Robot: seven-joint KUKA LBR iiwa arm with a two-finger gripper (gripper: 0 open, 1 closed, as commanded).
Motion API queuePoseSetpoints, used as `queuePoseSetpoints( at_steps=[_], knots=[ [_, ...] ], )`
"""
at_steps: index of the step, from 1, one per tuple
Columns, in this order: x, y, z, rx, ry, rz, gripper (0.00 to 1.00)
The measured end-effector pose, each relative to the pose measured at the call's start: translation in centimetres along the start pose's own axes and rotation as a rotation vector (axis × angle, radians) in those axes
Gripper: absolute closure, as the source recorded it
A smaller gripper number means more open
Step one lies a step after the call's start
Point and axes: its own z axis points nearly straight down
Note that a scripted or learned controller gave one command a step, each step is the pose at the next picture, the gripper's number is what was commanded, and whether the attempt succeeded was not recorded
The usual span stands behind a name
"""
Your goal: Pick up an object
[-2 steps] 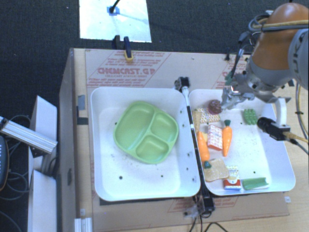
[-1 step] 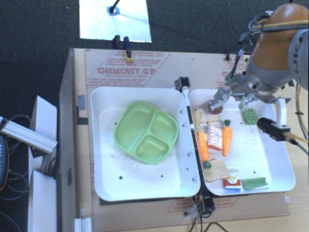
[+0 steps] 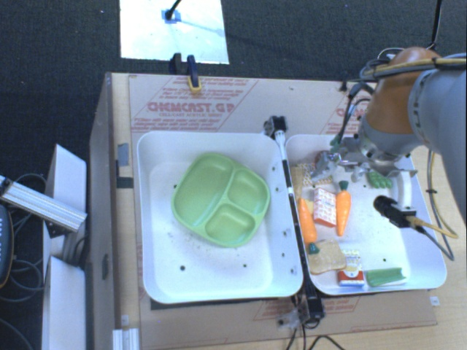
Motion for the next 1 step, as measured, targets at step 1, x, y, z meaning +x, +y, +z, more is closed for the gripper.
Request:
queuePoseSetpoints(
  at_steps=[1],
  knots=[
    [-0.88,4.68,5.53,-0.011,-0.006,0.0,0.0]
  ],
)
